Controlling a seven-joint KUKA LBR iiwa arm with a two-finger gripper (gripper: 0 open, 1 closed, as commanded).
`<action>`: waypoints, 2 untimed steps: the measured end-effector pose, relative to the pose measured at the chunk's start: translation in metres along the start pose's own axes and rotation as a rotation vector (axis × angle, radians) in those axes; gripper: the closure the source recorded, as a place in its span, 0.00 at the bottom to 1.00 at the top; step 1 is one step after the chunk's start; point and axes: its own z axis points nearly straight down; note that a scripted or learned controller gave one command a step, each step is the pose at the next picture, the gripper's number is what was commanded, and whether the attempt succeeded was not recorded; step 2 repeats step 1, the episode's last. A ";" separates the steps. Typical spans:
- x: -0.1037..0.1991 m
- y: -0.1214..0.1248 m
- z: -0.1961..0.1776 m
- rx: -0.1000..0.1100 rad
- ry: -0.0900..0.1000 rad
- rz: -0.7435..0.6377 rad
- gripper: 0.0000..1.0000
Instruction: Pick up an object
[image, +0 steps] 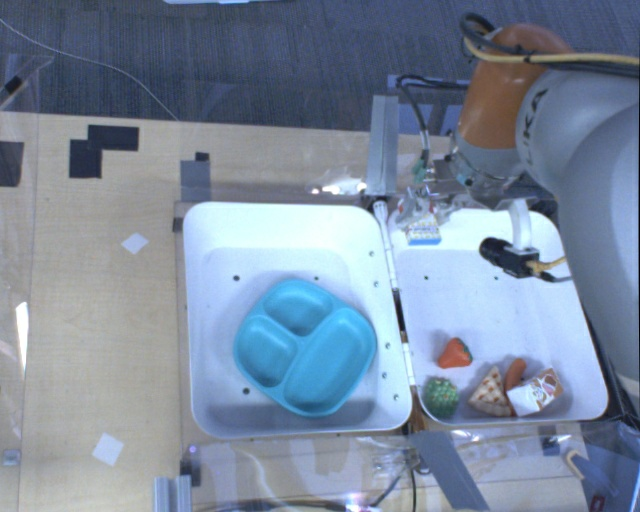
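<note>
Grey arm's jaws hang at the right bin's (575, 330) far edge, grip state untellable, toy food (455, 353) well below them, nothing picked up yet.

Floor (250, 60): dark grey carpet along the top, with a thin cable (110, 75) trailing across it.
Bench (90, 330): pale wood, lit evenly.
Tape (100, 150): black patches on the bench's upper left.
Brackets (380, 150): grey metal pieces at the bins' corners.
</note>
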 end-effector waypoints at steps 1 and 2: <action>-0.016 -0.003 0.001 0.002 0.000 -0.167 1.00; -0.016 -0.003 0.001 0.002 0.000 -0.167 1.00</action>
